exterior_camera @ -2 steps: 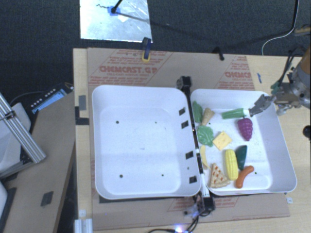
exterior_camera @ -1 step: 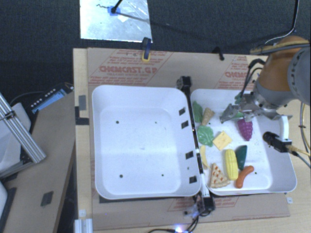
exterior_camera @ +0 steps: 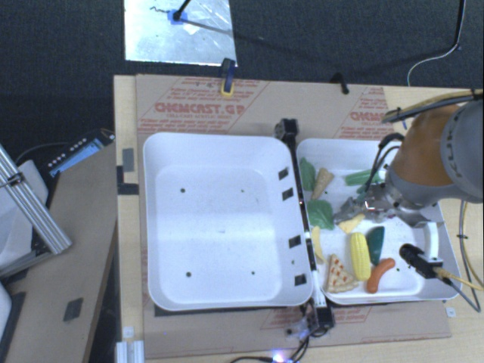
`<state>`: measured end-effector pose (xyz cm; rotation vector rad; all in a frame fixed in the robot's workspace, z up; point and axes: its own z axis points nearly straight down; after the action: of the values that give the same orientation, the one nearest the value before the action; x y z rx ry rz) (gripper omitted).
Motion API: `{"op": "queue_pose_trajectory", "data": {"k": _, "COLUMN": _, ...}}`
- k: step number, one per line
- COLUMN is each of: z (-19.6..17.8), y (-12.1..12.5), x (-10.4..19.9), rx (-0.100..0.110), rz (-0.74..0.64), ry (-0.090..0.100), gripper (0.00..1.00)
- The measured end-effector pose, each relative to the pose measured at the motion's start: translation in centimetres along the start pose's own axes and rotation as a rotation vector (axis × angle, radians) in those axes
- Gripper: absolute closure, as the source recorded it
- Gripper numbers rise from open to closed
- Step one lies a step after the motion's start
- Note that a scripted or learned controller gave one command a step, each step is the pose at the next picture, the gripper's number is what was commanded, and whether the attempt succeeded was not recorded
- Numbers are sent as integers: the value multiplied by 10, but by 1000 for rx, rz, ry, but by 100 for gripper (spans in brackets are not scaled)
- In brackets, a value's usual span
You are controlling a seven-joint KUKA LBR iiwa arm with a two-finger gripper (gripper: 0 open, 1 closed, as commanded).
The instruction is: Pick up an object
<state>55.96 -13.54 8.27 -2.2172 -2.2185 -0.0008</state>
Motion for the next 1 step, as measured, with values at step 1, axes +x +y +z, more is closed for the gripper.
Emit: {"op": "queue_pose_trajectory", "data": {"k": 1, "z": -3, "y": 65, "x": 41, "rx": -11, "rz": -9, "ry": -3, "gripper": 0}}
